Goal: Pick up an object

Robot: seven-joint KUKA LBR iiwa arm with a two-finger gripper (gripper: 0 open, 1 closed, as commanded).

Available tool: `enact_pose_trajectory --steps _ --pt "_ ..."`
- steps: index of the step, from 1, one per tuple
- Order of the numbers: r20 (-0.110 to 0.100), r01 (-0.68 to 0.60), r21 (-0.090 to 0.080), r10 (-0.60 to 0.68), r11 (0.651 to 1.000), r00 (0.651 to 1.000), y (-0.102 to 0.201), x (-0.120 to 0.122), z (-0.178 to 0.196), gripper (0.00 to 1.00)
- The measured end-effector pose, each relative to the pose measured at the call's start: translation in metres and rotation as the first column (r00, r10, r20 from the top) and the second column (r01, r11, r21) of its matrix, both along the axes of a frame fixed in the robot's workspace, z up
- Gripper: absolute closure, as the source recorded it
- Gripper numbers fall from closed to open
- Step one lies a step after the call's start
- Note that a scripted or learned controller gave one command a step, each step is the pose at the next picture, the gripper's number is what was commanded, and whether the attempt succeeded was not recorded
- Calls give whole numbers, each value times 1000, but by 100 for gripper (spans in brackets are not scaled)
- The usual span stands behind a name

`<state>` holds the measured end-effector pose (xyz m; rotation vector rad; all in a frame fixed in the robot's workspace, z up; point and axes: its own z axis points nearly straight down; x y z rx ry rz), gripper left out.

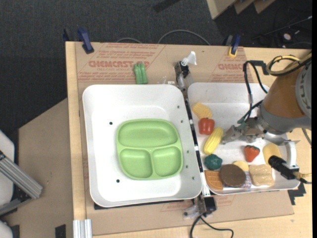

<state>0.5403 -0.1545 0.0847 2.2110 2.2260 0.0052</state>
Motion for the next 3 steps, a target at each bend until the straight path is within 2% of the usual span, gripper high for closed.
enact_pose_trajectory --steps 1,2,3 --pt "-11 9 9 -9 1000 1000 -57 -64 0 0" --pt "-2 -1 3 1 1000 1000 8 -26 0 0" --pt "-1 6 -2 -6 1000 1000 3 -28 10 100"
